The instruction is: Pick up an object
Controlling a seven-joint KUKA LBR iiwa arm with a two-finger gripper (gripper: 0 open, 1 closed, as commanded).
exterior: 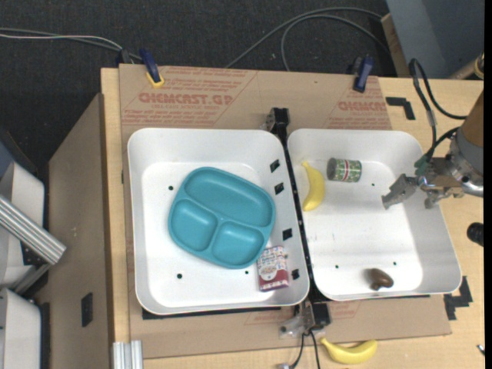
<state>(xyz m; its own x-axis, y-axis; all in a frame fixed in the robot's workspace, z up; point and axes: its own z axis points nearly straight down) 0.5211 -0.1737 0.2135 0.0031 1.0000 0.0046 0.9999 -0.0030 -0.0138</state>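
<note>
A grey two-finger gripper [406, 188] reaches in from the right edge of the scene and hangs over the right-hand part of the right bin [430, 260]. Its fingers [394, 194] are spread apart, and nothing sits between them; beneath them is bare white bin floor. The wrist behind it, with cables running up and back from it, lies beyond that bin's right rim.

Taking the right bin as the reference: a small green and white can [344, 169] lies on its side in the bin's upper middle, to the upper left of the gripper and apart from it. A yellow banana [312, 187] lies just left of the can, close along the bin's left wall. A small brown lump [380, 280] sits near the bin's lower rim, below the gripper and well apart from it.

Touching the right bin's left side is the left bin [146, 229]. It holds a teal divided plate [221, 216] with three compartments in its middle, and a small red and white packet [272, 268] at its lower right corner, near the shared wall.

Below the right bin's lower left corner, on the cardboard-covered bench [231, 87], lies a second banana [350, 350]. Blue clamps [151, 68] pinch the cardboard at its far edge.
</note>
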